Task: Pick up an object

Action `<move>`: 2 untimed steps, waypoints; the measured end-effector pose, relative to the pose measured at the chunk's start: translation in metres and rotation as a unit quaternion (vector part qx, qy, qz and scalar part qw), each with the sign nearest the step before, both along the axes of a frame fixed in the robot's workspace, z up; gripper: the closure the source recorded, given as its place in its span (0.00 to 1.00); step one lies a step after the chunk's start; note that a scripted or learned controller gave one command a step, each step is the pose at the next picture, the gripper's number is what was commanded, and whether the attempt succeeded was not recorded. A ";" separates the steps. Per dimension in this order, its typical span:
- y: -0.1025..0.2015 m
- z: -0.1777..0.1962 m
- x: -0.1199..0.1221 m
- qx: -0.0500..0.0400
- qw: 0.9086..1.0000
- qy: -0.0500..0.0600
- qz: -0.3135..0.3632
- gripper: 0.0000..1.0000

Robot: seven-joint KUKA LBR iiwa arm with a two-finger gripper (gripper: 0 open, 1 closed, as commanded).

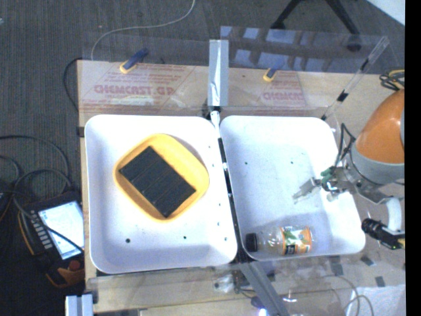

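A clear plastic bottle with a black cap and an orange and green label lies on its side along the front wall of the right bin. In the left bin sits a yellow dish with a black square pad on it. My gripper reaches in from the right and hangs over the right side of the right bin, above and behind the bottle and apart from it. Nothing shows in its grasp.
The grey and orange arm covers the right bin's right rim. Between the bins runs a narrow dark divider. Clear panels and a grey post stand behind the bins. Cables and a tablet lie on the floor at the left.
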State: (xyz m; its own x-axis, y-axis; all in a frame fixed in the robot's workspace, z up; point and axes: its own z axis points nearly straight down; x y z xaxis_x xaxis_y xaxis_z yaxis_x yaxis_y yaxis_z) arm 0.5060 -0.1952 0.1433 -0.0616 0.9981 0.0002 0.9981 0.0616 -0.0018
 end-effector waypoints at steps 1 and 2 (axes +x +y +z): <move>0.039 -0.051 -0.018 -0.004 0.999 -0.008 0.034 0.00; 0.041 -0.052 -0.011 -0.001 0.999 -0.006 -0.036 0.00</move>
